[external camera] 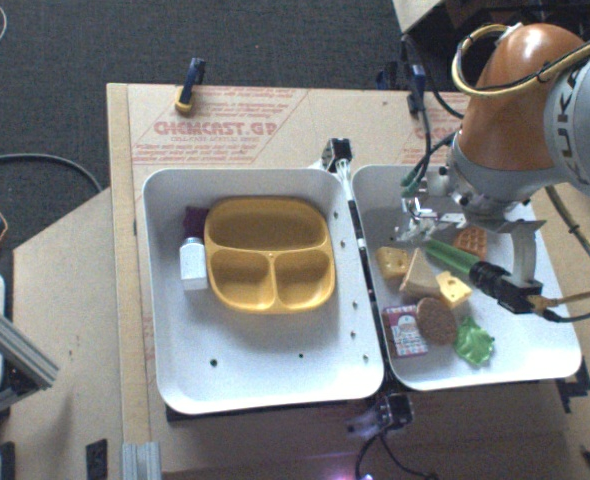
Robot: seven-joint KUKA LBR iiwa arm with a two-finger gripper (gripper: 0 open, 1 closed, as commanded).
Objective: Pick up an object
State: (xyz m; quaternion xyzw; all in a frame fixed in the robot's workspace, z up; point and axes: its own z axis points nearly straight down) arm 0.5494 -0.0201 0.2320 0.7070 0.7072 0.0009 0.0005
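Note:
My gripper (421, 224) hangs low over the far half of the right bin (555, 353), under the grey and orange wrist. Just below it lie a long green vegetable (451, 258) and a waffle piece (470, 240), partly hidden by the wrist. Close by are a yellow cheese wedge (393, 262), a tan wedge (420, 276) and a second yellow cheese piece (454, 290). Nearer the front lie a brown round cookie (437, 320), a green leafy piece (474, 343) and a pink packet (405, 331). Nothing is visibly held.
The left bin (165, 348) holds a yellow divided tray (270, 253), a small white bottle (193, 265) and a dark maroon item (196, 218) along its left side. The wall between the two bins (360, 258) runs just left of the cheese.

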